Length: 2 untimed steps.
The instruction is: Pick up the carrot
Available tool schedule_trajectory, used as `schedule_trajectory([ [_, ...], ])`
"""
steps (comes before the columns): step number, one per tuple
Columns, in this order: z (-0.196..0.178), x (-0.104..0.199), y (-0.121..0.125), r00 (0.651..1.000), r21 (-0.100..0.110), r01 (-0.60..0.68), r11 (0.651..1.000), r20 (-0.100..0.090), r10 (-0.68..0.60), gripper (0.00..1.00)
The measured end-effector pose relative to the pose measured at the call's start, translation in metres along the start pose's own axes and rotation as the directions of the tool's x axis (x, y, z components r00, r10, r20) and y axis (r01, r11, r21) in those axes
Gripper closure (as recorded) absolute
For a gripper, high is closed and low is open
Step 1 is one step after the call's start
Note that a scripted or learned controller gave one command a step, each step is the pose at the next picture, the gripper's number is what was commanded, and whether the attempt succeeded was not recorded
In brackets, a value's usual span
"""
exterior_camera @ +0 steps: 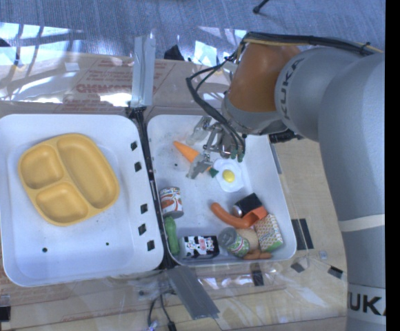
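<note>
Two shallow white bins sit side by side in the overhead camera view: the left bin [21,254] holds a yellow divided plate [67,178], and the right bin [160,131] holds the carrot [185,150], lying alone near its upper left corner. The gripper [203,163] hangs just beside the carrot's right end, probably lined up for a grasp; its fingers blur together, so how far they are parted cannot be told, and nothing is visibly held. Other toy foods, a fried egg [228,177] and a small can [171,201] among them, crowd the lower part of that bin.

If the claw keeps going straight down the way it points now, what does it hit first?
Probably the carrot: the claw hangs over its right end. Depth is unclear from above, so it could land on the bare floor of the right bin beside it.
</note>
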<state>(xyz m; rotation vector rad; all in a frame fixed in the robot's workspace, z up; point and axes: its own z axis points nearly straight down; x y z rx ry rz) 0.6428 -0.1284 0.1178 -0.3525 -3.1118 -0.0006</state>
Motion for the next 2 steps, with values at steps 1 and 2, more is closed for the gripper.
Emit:
schedule_trajectory([
  [1, 0.025, -0.008, -0.020, 0.958, -0.002, -0.287, 0.958, 0.006, 0.287, 0.00],
  [2, 0.014, -0.009, -0.017, 0.961, -0.003, -0.278, 0.961, 0.009, 0.278, 1.00],
])
